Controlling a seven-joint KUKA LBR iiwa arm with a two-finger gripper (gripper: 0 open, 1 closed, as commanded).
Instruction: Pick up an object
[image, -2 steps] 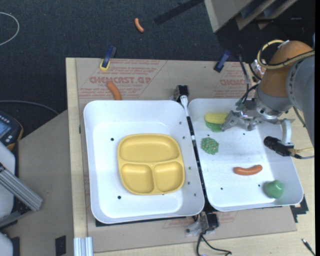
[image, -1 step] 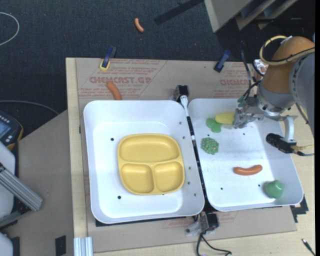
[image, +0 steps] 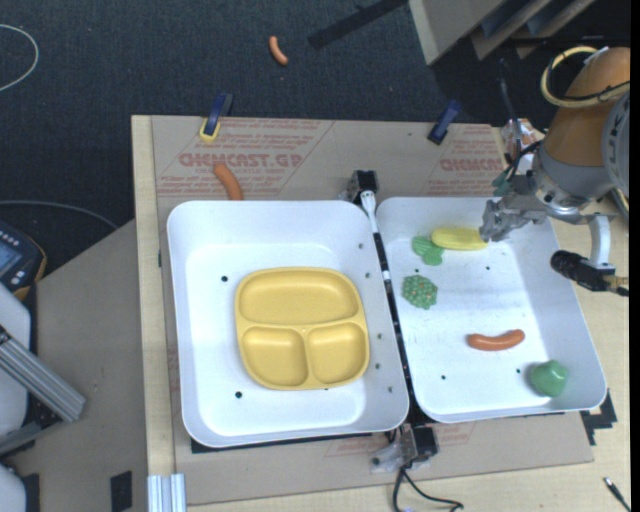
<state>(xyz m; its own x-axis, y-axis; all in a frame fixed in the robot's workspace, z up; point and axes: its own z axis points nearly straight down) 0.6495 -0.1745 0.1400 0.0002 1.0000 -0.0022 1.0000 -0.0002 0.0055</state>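
Observation:
In the right bin (image: 560, 300) lie a yellow banana-shaped toy (image: 457, 239), a small green leafy piece (image: 429, 250), a green bumpy ball (image: 420, 291), an orange sausage (image: 496, 340) and a green pepper-like toy (image: 548, 378). My gripper (image: 494, 228) hangs at the bin's far side, its tip right beside the banana toy's right end. Nothing shows between its fingers.
The left bin (image: 195, 300) holds a yellow divided plate (image: 300, 326). An orange sausage (image: 228, 181) lies on the cardboard behind the left bin, and another (image: 278, 49) on the dark floor. Clamps (image: 213, 117) (image: 443, 122) sit on the board's far edge.

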